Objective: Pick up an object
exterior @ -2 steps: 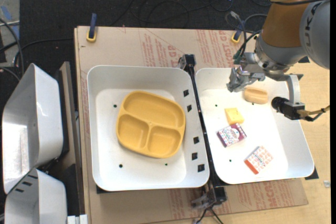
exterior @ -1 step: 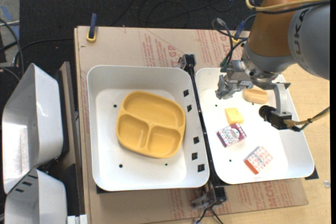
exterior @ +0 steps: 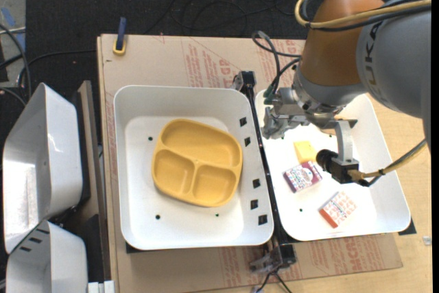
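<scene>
My gripper (exterior: 302, 121) hangs over the upper part of the right bin (exterior: 384, 147), under the orange band of the arm. Just below it lies a small yellow block (exterior: 305, 149). A pink and purple box (exterior: 302, 177) lies a little nearer the front, and a red and white packet (exterior: 337, 208) sits toward the front right corner. The gripper's body hides what is directly beneath it. I see nothing held in it.
The left bin (exterior: 130, 147) holds a yellow divided plate (exterior: 197, 162) at its middle. A black divider with clips (exterior: 257, 161) runs between the bins. White tubs (exterior: 38, 161) stand at the far left. Cables trail behind the bench.
</scene>
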Motion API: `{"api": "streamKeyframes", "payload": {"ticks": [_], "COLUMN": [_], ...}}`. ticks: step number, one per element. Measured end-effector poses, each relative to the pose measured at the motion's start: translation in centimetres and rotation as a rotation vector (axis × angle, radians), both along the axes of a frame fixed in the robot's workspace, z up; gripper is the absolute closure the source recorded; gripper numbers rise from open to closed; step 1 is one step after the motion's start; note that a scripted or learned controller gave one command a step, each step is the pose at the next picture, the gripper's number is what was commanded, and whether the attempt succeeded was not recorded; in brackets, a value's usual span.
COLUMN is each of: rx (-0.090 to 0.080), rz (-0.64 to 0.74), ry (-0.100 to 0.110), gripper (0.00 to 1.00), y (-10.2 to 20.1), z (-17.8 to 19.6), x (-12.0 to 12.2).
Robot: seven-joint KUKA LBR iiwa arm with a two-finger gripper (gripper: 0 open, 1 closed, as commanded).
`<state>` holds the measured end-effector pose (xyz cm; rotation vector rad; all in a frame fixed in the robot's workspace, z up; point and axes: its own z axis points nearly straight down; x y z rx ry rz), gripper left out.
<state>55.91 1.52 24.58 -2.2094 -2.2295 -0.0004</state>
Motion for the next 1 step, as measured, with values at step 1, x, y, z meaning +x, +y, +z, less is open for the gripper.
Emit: {"api": "streamKeyframes", "payload": {"ticks": [1], "rx": [-0.001], "rz": [-0.001], "ry": [0.001], "gripper": [1.00], "y": [5.66], "z": [-0.07], "x": [-2.68]}}
